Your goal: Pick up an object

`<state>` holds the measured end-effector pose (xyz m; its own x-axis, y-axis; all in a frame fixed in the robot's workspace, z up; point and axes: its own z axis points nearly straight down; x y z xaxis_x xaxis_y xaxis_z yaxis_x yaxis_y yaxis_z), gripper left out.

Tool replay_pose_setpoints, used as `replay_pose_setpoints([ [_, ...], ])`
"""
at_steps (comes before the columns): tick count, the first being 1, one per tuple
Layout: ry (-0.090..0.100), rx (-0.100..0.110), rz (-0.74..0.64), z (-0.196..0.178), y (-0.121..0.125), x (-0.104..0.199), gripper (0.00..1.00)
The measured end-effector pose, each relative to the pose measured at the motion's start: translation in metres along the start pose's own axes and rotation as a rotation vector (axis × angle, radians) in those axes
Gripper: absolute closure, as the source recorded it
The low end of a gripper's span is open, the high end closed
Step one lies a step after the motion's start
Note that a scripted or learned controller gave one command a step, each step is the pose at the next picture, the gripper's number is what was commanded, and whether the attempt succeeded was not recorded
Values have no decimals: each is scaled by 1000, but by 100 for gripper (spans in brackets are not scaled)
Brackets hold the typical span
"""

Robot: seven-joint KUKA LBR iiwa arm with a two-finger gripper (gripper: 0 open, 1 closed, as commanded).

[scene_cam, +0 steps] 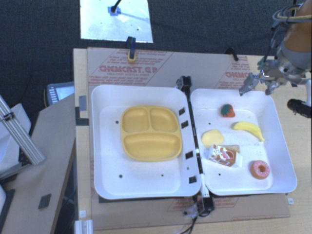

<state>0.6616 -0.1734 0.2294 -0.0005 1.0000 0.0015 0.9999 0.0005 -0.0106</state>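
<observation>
The gripper [257, 83] hangs above the far edge of the right bin [280, 145], near that bin's far right corner, with the grey arm [292, 43] rising behind it toward the counter's right edge. Its two fingers look spread apart, one pointing left toward the bin's far rim and one to the right, and nothing sits between them.

The right bin carries five things. A small red and green toy [227, 111] lies near the bin's far edge, roughly midway across. A banana [249, 129] lies just right of centre, slanting toward the right edge. A pale yellow round piece [212, 138] sits near the bin's left edge, and touching its near side is a white packet [224, 155] with red print. A pink donut [260, 169] rests toward the near right corner, apart from the packet.

The left bin [105, 145] holds a yellow tray [149, 133] with three compartments, set near its middle and closer to the far edge.

Both bins rest on a cardboard sheet [195, 65] that covers the counter, with a yellow clamp [131, 50] at its far edge.
</observation>
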Motion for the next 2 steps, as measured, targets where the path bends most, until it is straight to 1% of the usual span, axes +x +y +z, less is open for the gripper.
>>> replay_pose_setpoints([
  [1, -2, -13, -3, -9, 2, 1, 0],
  [2, -2, -11, -2, 40, -4, 8, 0],
])
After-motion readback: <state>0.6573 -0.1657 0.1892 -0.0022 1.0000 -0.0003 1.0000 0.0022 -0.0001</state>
